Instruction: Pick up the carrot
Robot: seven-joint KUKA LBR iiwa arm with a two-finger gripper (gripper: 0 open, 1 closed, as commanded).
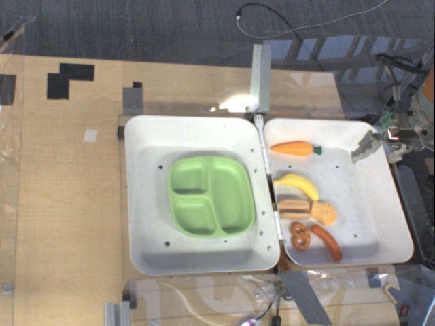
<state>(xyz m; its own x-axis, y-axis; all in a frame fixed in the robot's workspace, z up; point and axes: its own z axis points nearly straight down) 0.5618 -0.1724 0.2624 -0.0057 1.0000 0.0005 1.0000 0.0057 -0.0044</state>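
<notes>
One fixed camera looks steeply down, seemingly from fairly high, on both bins (pixel 197 131).

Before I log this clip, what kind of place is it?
Most likely a robotics lab bench, not a kitchen: two white bins on a wooden bench, toy food such as a carrot and banana, a green plate, and a gripper at the right.

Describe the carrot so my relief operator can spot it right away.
Look in the right-hand white bin, at its far left corner by the divider. The carrot lies there alone: orange, tapered, green stub pointing right, above the yellow banana.
</notes>
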